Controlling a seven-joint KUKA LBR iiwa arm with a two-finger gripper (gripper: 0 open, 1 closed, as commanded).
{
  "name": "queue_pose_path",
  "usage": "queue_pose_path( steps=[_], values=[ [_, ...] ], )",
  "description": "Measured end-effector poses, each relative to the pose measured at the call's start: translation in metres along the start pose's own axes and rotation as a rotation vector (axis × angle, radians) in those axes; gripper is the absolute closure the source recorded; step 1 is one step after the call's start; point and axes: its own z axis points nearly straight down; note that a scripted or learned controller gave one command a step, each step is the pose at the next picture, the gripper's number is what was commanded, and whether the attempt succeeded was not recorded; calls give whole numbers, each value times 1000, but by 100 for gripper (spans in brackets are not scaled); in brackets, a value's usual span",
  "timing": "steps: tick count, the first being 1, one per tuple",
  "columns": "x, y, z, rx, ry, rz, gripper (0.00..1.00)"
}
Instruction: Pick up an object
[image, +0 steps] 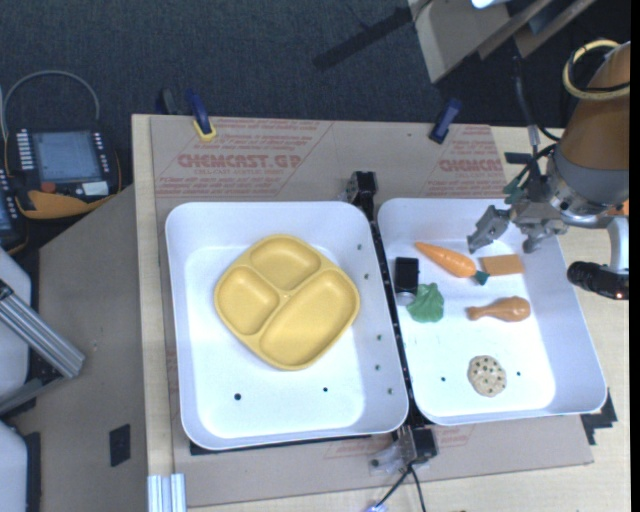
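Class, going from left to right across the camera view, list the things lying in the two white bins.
Yellow divided plate → black block → green broccoli → carrot → cookie. The chicken leg and the tan block overlap the cookie's span sideways, so they are left out.

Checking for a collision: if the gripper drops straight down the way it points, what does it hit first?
Probably the tan block or the carrot's orange end; the gripper hangs just above them, though depth is unclear from this slanted view.

Bright even light, soft shadows.
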Motion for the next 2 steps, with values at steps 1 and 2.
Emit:
queue_pose_path(
  steps=[1,2],
  values=[
    [0,3,-9,-15,-2,-3,0],
    [7,5,35,-11,-1,-4,0]
  ],
)
